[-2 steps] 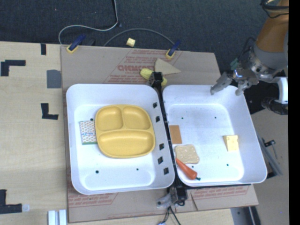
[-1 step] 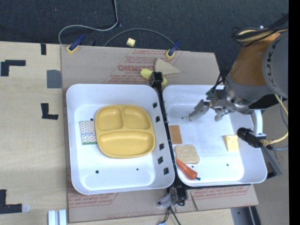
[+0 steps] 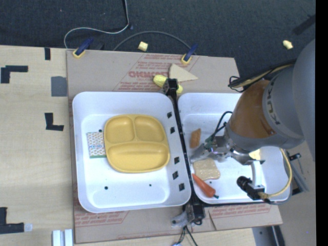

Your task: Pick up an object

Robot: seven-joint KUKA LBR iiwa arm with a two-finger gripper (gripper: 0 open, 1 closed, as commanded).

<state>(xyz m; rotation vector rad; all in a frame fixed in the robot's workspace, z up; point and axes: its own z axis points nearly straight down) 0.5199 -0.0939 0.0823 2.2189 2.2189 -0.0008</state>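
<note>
Two white bins side by side on a brown worktop (image 3: 220, 68).

In the left bin (image 3: 84, 183): a yellow plate (image 3: 136, 142) with three parts, lying flat in the middle. Just beside its left edge, a small flat card (image 3: 95, 144) with tiny dots on it.

In the right bin (image 3: 205, 104): three little things near the left wall. At the top, a small orange-brown piece (image 3: 195, 137). Below it, a flat tan slice (image 3: 207, 169), like bread. Lowest of all, an orange carrot (image 3: 204, 185), lying at a slant and just touching the bottom edge of the slice.

Reaching in from the right, the big grey arm (image 3: 300, 101) with its orange band (image 3: 251, 114). Down low over the right bin, the gripper (image 3: 212, 148), between the orange-brown piece and the tan slice, very close above the slice. Too small and dark to tell if the gripper is spread or closed. Nothing plainly held in it.

On the rim between the two bins, at the top, a yellow clip (image 3: 171, 85), and just behind it a tan wedge (image 3: 182, 74). Along the far edge of the worktop, two blue and yellow clamps (image 3: 81, 49), well apart.
</note>
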